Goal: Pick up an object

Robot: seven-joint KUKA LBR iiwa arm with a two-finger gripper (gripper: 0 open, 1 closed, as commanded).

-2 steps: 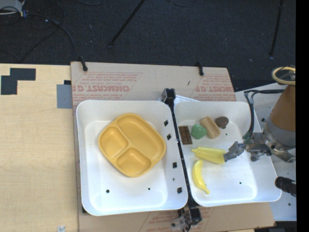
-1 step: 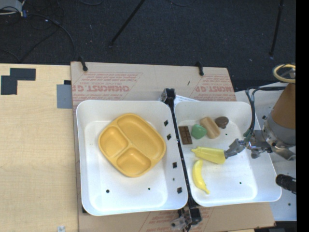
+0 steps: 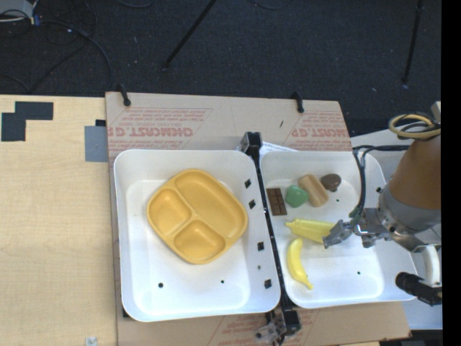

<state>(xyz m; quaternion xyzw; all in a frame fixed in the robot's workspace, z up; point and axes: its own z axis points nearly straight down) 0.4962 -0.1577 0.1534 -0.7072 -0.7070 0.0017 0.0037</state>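
The right bin (image 3: 344,294) holds several small items. A yellow oblong toy (image 3: 308,229) lies across its middle, with a banana (image 3: 297,263) just below it. Further back sit a brown bar (image 3: 276,201), a green lump (image 3: 296,196), a tan cylinder (image 3: 312,189) and a dark brown piece (image 3: 330,182). My gripper (image 3: 337,233) is low in this bin, right at the yellow oblong toy's right end. Whether it touches the toy is unclear. The arm's orange band (image 3: 421,179) rises to the right.
The left bin (image 3: 137,265) carries a yellow divided plate (image 3: 197,215). A black divider (image 3: 261,222) separates the two bins. Cardboard lies under and behind both. A cable (image 3: 360,186) hangs along the right bin's right wall.
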